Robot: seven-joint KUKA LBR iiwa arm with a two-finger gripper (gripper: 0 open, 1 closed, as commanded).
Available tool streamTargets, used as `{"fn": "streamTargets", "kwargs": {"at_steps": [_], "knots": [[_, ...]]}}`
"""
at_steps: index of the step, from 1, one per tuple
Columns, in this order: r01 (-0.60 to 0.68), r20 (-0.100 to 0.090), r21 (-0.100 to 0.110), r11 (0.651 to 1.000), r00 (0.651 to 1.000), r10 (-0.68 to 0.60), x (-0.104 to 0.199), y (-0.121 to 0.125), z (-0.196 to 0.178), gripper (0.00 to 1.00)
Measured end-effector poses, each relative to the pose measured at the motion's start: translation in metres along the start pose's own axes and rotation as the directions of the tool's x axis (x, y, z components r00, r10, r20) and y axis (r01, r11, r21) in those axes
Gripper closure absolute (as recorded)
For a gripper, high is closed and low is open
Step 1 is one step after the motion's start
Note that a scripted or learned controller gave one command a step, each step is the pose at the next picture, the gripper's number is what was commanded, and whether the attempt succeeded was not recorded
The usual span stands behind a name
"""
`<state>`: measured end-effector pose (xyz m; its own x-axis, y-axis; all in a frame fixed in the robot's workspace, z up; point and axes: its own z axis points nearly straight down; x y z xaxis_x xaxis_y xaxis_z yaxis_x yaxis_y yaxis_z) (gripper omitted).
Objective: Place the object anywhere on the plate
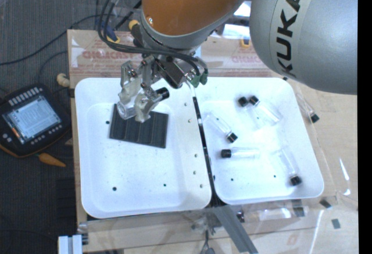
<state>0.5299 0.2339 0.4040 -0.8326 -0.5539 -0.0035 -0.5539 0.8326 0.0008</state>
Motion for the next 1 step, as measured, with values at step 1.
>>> {"fn": "streamTargets", "kwargs": {"at_steps": [1], "knots": [[0.255,-0.003,-0.001,0.967,0.967,-0.255,0.0169,0.0104,0.1259,1.00]]}}
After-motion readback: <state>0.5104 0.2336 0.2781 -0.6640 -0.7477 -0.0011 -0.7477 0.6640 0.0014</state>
